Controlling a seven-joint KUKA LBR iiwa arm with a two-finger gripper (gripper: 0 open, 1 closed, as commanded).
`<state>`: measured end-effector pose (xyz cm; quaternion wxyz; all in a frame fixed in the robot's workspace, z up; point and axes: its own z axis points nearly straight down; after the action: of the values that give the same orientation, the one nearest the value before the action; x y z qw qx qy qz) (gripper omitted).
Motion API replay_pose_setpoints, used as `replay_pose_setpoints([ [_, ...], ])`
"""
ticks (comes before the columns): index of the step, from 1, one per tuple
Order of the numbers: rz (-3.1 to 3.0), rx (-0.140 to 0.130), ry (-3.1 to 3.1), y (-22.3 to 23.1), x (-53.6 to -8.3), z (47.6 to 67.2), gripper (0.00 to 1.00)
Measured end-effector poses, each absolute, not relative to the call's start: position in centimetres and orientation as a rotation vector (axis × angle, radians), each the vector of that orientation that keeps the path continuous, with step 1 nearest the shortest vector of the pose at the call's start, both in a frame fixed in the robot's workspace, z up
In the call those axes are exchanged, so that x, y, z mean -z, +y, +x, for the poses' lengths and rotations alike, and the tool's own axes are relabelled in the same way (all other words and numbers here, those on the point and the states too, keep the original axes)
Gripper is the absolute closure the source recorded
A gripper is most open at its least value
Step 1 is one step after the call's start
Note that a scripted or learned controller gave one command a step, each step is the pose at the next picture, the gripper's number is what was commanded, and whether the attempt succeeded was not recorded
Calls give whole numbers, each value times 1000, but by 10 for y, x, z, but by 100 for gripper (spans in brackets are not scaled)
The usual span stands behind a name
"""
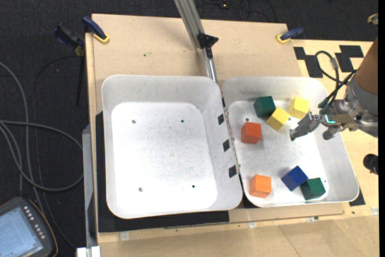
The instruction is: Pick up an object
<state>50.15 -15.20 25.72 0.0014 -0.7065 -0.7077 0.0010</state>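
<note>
Grey arm cut off by the edge at 3 o'clock, gripper too small to read, tablet screen cropped at 8 o'clock

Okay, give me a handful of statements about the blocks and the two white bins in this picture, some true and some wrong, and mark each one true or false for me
1. All the blocks lie in the right bin. True.
2. The end effector holds the blue block. False: it sits by the two yellow blocks, apart from the blue block, which lies on the bin floor.
3. A green block touches the blue block near the bin's front edge. True.
4. There are three yellow blocks. False: there are two, one beside the other.
5. The second green block sits next to a yellow block. True.
6. The two orange blocks touch. False: one lies well apart from the other.
</note>
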Motion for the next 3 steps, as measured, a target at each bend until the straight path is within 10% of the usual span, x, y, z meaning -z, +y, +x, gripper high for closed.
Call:
replay_pose_setpoints([
  [3,-2220,-4,-2218,-150,-172,504,0],
])
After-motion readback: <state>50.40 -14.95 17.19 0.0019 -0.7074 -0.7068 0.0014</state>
